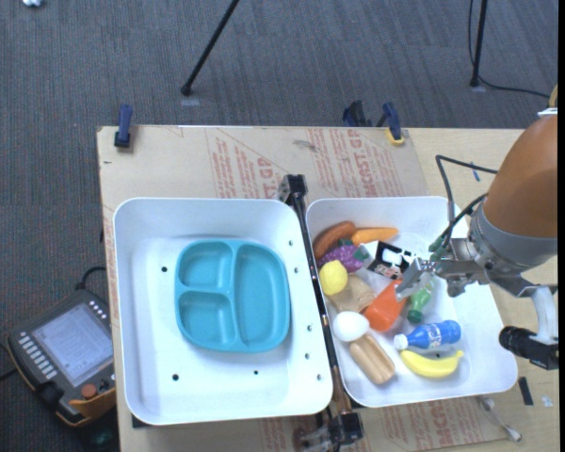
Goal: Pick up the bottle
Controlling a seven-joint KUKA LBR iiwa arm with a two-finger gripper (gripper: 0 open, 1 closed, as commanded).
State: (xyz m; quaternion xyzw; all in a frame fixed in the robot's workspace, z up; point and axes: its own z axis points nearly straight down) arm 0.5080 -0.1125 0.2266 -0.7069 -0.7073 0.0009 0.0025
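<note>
A blue bottle (436, 333) with a white label lies on its side in the right bin (471, 370), just above a yellow banana (431, 363). My gripper (417, 278) hangs over the middle of that bin, up and left of the bottle and apart from it. It is above an orange toy (385, 309) and a small green item (420, 303). Nothing is visibly held.
The right bin also holds a white egg (350, 326), a bread roll (372, 359), a lemon (333, 278), a sausage (333, 236), a carrot (375, 235) and a black-and-white box (388, 259). A teal divided plate (234, 295) sits in the left bin (141, 252).
</note>
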